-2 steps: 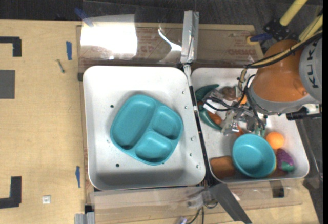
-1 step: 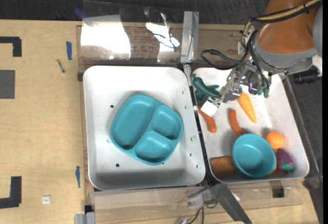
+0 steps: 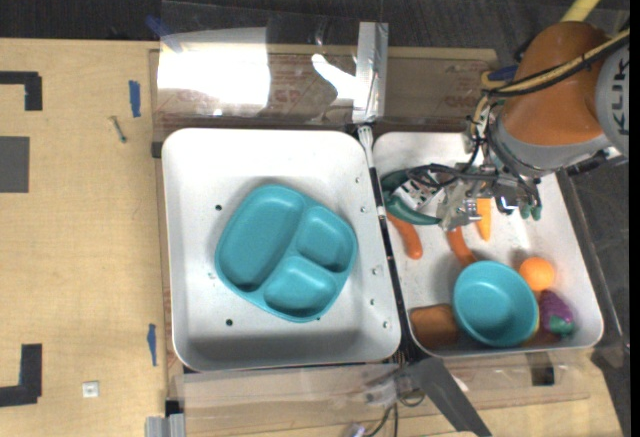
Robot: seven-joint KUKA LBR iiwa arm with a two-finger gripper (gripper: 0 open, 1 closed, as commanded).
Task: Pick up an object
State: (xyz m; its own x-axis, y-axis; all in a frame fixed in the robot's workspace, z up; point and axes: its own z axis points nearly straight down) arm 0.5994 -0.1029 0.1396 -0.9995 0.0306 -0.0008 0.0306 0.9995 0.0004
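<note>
My gripper point(image 3: 458, 213) hangs low in the upper middle of the right bin point(image 3: 580, 255), under the grey arm with its orange band point(image 3: 555, 90). Three small orange carrot-like pieces lie around it: one point(image 3: 410, 238) to its left, one point(image 3: 461, 244) just below it, one point(image 3: 485, 223) to its right. The gripper's body and cables hide the spot directly beneath it, so I cannot say whether it touches any piece. In the lower part of the bin a teal bowl point(image 3: 493, 302) stands upright.
An orange fruit point(image 3: 538, 273) and a purple eggplant point(image 3: 556, 313) lie right of the bowl, a brown lump point(image 3: 433, 323) left of it. The left bin point(image 3: 190, 175) holds a teal divided plate point(image 3: 287, 250). A rim separates the two bins.
</note>
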